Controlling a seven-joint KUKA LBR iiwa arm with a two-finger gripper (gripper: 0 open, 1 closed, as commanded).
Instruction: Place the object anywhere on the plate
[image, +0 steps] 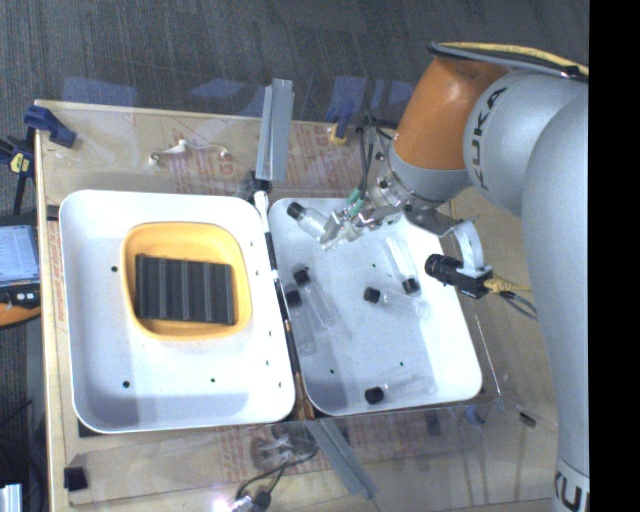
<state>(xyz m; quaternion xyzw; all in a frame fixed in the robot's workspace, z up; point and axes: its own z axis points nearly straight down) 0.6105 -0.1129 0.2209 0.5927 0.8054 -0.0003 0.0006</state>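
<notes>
A yellow plate (182, 238) lies in the left bin (90, 380), with a dark ribbed rectangle (186, 290) across its middle. Several small clear pieces with black ends are scattered in the right bin (450, 370): one at the back left (303, 218), two by the left wall (299, 276), two near the middle (372, 295), and one at the front (375, 395). My gripper (343, 228) hangs low over the back left of the right bin, right beside the back-left clear piece. Whether anything is held cannot be made out.
The arm's orange band (450, 100) and grey body cover the back right of the bench. A black-tipped fitting (445, 267) sticks out over the right bin's right side. A metal bar (272, 130) stands behind the gap between the bins.
</notes>
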